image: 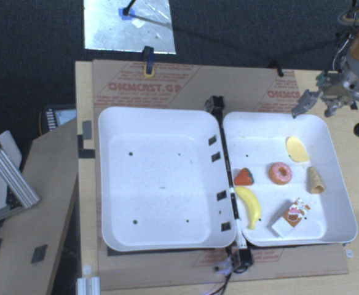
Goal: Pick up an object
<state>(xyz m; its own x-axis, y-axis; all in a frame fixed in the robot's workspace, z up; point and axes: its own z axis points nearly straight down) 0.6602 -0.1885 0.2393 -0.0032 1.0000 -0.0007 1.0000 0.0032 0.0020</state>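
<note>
The right bin (336, 165) holds a yellow banana (249, 205), a red strawberry-like piece (244, 177), a pink doughnut (280, 173), a pale yellow flat piece (297, 149), a tan cone (315, 179) and a small white and red box (293, 216). My gripper (318, 105) hangs above the bin's far right corner, beyond the rim, well away from all the objects. Its two fingers stand apart with nothing between them.
The left bin (112, 134) lies beside the right one, joined by a black clip strip (224, 165). Both rest on a cardboard sheet (167, 82). A shiny metal plate (129, 16) lies at the back. An aluminium frame (4, 171) stands at left.
</note>
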